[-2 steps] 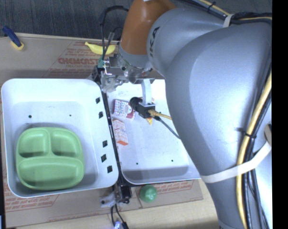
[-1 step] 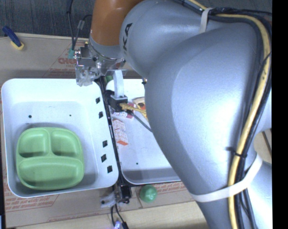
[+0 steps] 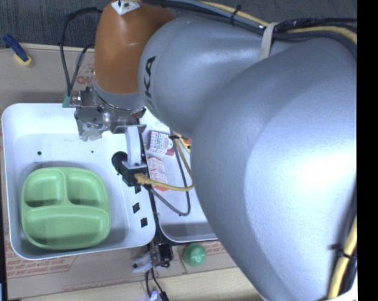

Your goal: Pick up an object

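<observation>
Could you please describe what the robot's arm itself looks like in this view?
The arm is bulky, with smooth rounded grey shells and an orange band above the wrist. Dark letters mark the grey shell beside the band. Black and yellow cables run along its top, strapped on with a pale tie.

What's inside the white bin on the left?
In the left bin lies a green divided tray, nearer its front. The gripper hangs over the back part. The arm covers most of the other bin.
</observation>
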Motion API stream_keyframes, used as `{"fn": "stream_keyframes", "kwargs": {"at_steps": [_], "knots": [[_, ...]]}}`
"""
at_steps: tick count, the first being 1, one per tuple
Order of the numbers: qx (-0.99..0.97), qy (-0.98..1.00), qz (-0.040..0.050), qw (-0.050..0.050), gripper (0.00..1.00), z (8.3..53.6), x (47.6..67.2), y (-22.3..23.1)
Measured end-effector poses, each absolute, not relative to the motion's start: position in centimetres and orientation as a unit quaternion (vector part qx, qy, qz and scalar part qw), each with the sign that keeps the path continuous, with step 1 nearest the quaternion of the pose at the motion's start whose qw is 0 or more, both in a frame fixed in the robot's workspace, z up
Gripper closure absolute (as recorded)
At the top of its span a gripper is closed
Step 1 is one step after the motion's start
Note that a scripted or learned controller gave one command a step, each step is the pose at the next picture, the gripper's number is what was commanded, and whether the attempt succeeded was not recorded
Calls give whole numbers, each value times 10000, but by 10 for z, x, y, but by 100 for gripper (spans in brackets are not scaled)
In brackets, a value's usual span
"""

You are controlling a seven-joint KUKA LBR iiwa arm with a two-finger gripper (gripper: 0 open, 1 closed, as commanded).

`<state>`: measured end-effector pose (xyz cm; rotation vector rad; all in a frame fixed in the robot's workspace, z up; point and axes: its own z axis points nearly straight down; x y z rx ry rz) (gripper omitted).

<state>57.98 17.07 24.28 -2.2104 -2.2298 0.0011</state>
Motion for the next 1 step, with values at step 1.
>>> {"fn": "stream_keyframes", "kwargs": {"at_steps": [1], "knots": [[-7041,-7101,-17,-3,100,280,549,213]]}}
